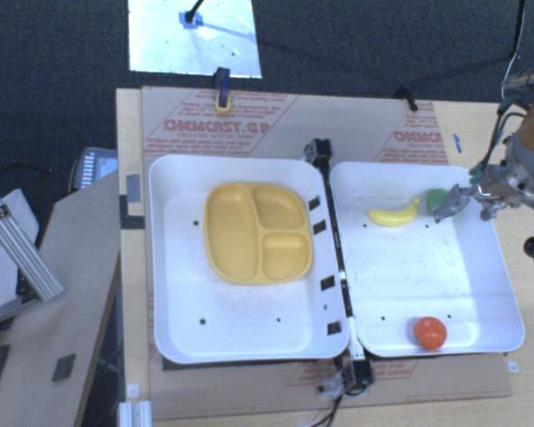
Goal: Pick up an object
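Reaching in from the right edge of the frame, the gripper (467,201) sits low over the upper right of the right bin (481,274), probably lined up for a pick; whether it is released or clenched I cannot tell. A green object (435,198) lies just beside it, with a banana (392,214) next to that. A tomato (430,332) rests near the bottom rim. The left bin (173,265) holds a yellow divided plate (257,232).
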